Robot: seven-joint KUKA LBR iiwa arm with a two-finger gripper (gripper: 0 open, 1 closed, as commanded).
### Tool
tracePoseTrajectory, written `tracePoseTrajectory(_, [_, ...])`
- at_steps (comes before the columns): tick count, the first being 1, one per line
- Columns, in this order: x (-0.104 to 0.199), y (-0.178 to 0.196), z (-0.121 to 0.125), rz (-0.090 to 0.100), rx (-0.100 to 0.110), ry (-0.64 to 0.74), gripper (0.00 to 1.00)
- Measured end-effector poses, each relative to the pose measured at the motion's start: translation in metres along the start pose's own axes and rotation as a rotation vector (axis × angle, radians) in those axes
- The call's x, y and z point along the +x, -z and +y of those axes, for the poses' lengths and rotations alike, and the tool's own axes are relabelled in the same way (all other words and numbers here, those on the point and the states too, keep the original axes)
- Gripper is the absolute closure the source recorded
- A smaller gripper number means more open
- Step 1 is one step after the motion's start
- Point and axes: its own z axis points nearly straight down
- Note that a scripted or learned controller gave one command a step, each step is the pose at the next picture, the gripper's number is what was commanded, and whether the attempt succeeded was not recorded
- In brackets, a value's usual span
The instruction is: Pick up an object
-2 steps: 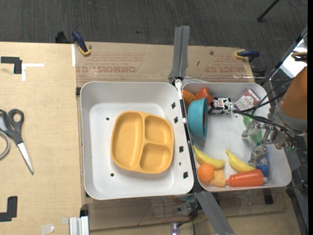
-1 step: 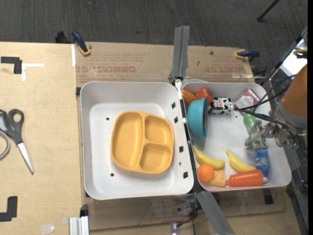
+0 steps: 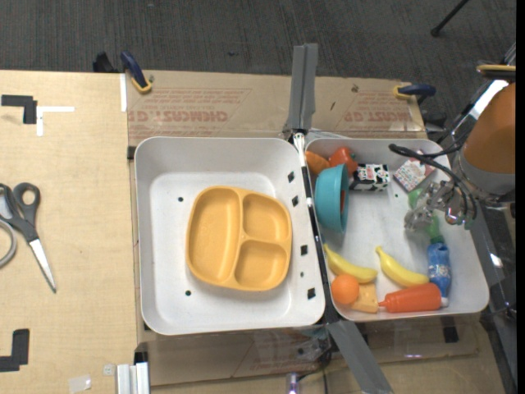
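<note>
1. The grey arm with its orange band (image 3: 497, 130) is reaching in from the right, and the metal tool (image 3: 432, 208) is hanging low over the right side of the right white bin (image 3: 472, 257); whether it is open or shut I cannot tell, since the tip is blurring into the clutter beneath it
2. Just below the tool a small blue bottle (image 3: 439, 267) is lying with its long axis running up and down the view
3. Two smooth, curved yellow bananas are lying lower left of the tool: one (image 3: 399, 269) slanting from upper left to lower right, the other (image 3: 348, 263) further left, slanting the same way
4. One orange carrot (image 3: 413, 298) with a tapered shape is resting below the tool along the bin's near wall, its long axis nearly level
5. One round orange fruit (image 3: 345, 289) is sitting at the lower left, touching a yellow wedge (image 3: 367, 301)
6. Left of the tool one glossy teal bowl (image 3: 332, 195) is standing tilted on its edge; a black and white toy (image 3: 371, 176) is lying just beside it
7. A small pink and white packet (image 3: 408, 173) is lying up and left of the tool
8. Far left, in the other white bin (image 3: 156, 245), one matt yellow divided plate (image 3: 239, 238) with three compartments is lying flat
9. One pair of scissors (image 3: 31, 228) is lying on the bench (image 3: 66, 302)
</note>
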Motion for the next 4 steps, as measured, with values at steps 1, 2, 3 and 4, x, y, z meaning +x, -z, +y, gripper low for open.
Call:
tracePoseTrajectory(1, [0.002,-0.001,0.006,0.007,-0.006,0.005,0.00])
tracePoseTrajectory(2, [0.060,0.000,-0.027,0.004,-0.001,0.157,0.00])
tracePoseTrajectory(3, [0.058,0.010,-0.026,-0.001,0.000,0.160,1.00])
tracePoseTrajectory(4, [0.058,0.010,-0.026,-0.001,-0.001,0.160,0.00])
